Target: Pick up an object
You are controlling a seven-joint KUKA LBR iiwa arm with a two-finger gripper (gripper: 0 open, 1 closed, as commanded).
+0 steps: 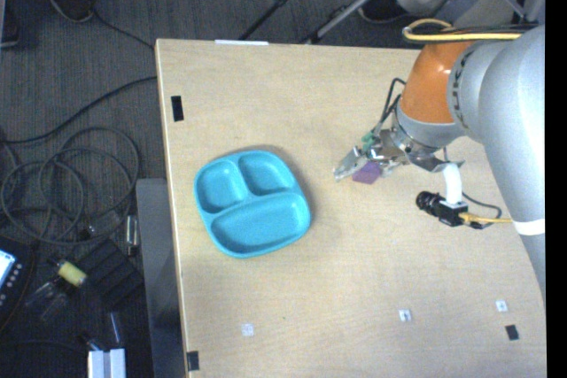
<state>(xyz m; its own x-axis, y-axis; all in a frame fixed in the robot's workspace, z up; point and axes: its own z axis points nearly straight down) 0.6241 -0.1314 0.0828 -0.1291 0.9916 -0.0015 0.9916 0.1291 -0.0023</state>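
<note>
We see a small purple object (pixel 366 173) right at the tips of the hand (pixel 356 162), though we cannot tell whether it is clamped. Well left on the desk (pixel 266 84) lies a blue divided plate (pixel 252 201), with nothing between.

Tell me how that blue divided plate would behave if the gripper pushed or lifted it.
The blue divided plate looks like moulded plastic, so probably stiff and light. It lies flat and low on the wooden table, so it should slide rather than tip or roll. Its smooth, rounded rim may be slippery and awkward for the gripper to pinch.
</note>
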